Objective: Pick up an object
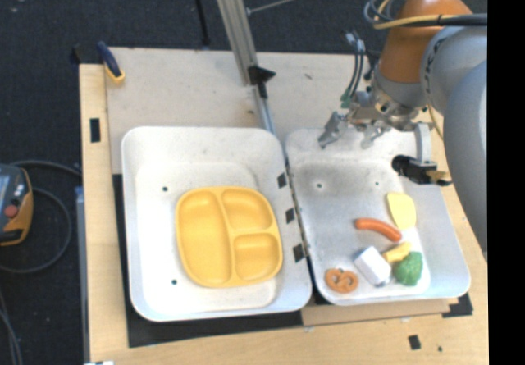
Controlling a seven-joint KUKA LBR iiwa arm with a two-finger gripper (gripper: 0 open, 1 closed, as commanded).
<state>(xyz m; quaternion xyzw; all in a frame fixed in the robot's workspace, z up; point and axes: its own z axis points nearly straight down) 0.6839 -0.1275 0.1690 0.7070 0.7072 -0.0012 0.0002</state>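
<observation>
Pretzel (340, 280), block (372, 264) and broccoli (408, 267) lie at the right bin's (328, 191) near edge — none lifted. Pincer (354, 127) hovers released over the far rim; grasp pending.

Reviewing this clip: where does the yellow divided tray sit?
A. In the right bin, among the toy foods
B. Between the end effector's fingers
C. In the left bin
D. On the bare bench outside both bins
C: the yellow divided tray lies flat in the left bin, while the toy foods such as the hot dog and broccoli are in the right bin.
</observation>
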